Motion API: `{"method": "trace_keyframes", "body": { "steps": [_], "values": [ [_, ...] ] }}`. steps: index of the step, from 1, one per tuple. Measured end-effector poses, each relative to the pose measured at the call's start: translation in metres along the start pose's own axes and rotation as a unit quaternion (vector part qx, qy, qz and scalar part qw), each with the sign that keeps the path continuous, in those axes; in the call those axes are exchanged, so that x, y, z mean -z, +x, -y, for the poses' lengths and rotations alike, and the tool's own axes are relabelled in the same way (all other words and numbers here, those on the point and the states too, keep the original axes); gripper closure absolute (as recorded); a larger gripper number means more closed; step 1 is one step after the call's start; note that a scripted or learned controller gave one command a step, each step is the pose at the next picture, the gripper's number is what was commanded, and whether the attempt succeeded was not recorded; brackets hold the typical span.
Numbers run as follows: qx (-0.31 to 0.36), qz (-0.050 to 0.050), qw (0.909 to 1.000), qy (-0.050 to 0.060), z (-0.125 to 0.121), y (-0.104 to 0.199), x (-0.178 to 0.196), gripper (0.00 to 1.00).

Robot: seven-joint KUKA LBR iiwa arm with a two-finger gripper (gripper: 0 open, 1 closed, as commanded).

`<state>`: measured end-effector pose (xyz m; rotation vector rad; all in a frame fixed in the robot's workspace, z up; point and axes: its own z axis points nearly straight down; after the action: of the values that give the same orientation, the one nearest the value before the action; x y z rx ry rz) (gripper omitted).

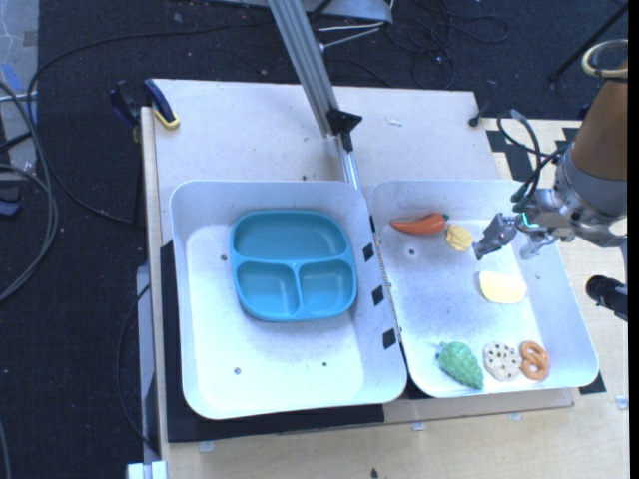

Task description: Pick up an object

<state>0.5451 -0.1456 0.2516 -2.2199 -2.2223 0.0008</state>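
Two spread fingers of the empty pincer [511, 237] hover above yellow slice [502, 287].

Pale bench [250, 133] — two white bins: left [200, 267]; right [559, 312]

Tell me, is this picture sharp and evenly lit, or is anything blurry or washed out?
Camera view: soft, even light and faint shadows; the white bins look slightly washed out; the blue tray is fairly crisp; the gripper and the small yellow piece beside it look soft, with little detail; the floor is dark.
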Motion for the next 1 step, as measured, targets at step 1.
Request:
{"method": "trace_keyframes", "body": {
  "steps": [1],
  "values": [
    [0.0,0.0,1.0,0.0,-0.0001,0.0,0.0002,0.0]
  ]
}}
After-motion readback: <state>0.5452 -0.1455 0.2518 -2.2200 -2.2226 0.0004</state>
